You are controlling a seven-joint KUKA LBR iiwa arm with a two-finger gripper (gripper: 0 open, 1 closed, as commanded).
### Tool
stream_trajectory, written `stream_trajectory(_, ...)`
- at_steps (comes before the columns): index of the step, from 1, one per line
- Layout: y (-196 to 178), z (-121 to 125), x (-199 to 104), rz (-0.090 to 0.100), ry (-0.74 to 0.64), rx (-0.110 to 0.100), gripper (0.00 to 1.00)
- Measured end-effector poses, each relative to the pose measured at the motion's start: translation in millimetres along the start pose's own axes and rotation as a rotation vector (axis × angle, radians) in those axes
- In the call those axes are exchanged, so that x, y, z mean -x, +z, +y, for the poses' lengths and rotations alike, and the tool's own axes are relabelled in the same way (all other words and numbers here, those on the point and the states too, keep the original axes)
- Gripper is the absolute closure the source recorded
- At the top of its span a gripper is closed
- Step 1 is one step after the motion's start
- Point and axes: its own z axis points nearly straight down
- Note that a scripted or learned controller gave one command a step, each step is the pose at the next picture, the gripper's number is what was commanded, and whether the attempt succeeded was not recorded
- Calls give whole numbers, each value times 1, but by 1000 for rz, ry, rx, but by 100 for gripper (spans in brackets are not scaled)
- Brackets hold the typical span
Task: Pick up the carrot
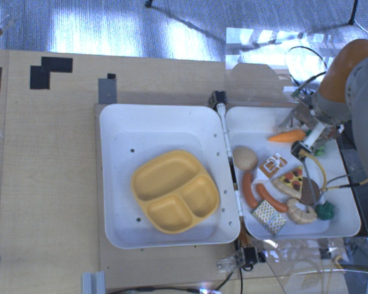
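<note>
The carrot (286, 136) is an orange, tapered piece lying across the far part of the right bin (349, 225), its tip pointing left. My gripper (296, 125) hangs at the carrot's right end, reaching in from the right under the grey wrist and orange band. The wrist hides where the gripper meets the carrot, so I cannot tell whether the carrot is held or just lies beneath it.
The right bin also holds a beige ball (245, 158), two sausages (250, 188), a cracker (273, 164), a pizza slice (293, 180), a checkered packet (268, 216), a croissant (300, 212) and broccoli (324, 211). A yellow divided plate (175, 190) lies in the left bin (119, 127).
</note>
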Motion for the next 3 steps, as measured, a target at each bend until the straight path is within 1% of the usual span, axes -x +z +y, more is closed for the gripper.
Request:
stream_trajectory(1, -1, -14, 12, 3, -178, 2, 0)
stream_trajectory(2, -1, -22, 18, 1, -71, 5, 0)
stream_trajectory(3, -1, -19, 20, -5, 288, 8, 0)
